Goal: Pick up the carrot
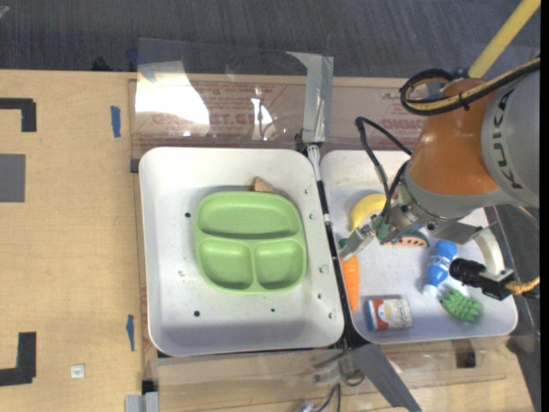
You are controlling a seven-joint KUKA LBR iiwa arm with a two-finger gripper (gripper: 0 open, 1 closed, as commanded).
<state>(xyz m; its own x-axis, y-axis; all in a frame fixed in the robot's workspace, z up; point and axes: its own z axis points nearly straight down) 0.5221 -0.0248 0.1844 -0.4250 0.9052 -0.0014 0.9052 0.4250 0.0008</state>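
Observation:
The carrot [350, 282] is a small orange piece lying along the left wall of the right bin [502, 320], its green top [351, 244] pointing up and away from me. My gripper [382, 229] hangs low over the right bin just up and right of that green top, under the orange wrist band [455, 157]. The carrot's orange body rests on the bin floor, apart from the gripper.
The right bin also holds a yellow fruit [369, 206], a red watermelon slice [412, 241], a blue bottle [439, 264], a green bristly toy [461, 305] and a small can [388, 313]. A green divided plate [251, 240] lies in the left bin [163, 230], with a brown item [262, 184] behind it.

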